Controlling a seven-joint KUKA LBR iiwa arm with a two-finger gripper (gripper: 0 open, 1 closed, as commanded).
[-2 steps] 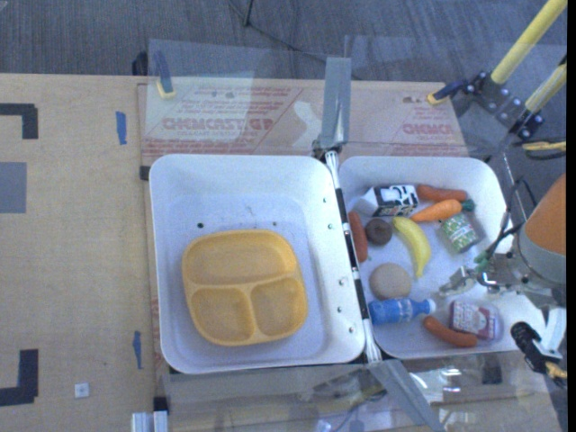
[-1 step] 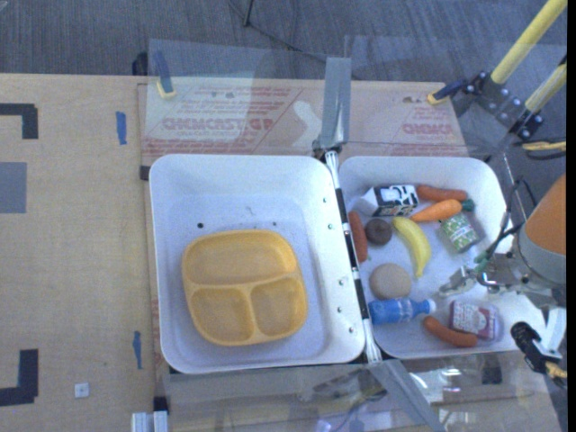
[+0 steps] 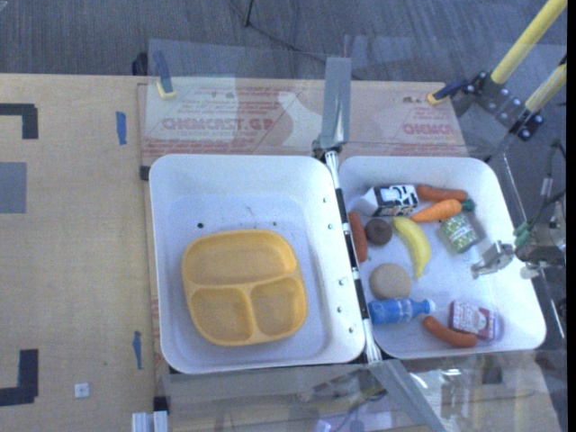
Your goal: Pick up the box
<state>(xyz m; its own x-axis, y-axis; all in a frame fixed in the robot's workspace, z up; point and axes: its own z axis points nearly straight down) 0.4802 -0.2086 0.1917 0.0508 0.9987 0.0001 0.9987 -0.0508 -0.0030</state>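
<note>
Box (image 3: 395, 199), a small black-and-white carton, lies in the right bin (image 3: 517, 331) near its far wall, just left of the bin's middle. Its long axis runs roughly left to right across the view, with its white end toward the left. Just right of it lie two carrots (image 3: 438, 211), one behind the other. In front of it sit a dark round fruit (image 3: 379, 231) and a banana (image 3: 415, 246), with a sausage (image 3: 359, 236) along the bin's left wall. Farther forward are a brown round bun (image 3: 391, 281), a blue bottle (image 3: 399, 310), another sausage (image 3: 449, 333), a red packet (image 3: 474, 319) and a green packet (image 3: 458, 233).

The left bin (image 3: 171, 232) holds a yellow divided tray (image 3: 244, 286).

The gripper (image 3: 494, 259) hangs at the right bin's right edge, well apart from the box; whether it is spread or pressed together cannot be told.
</note>
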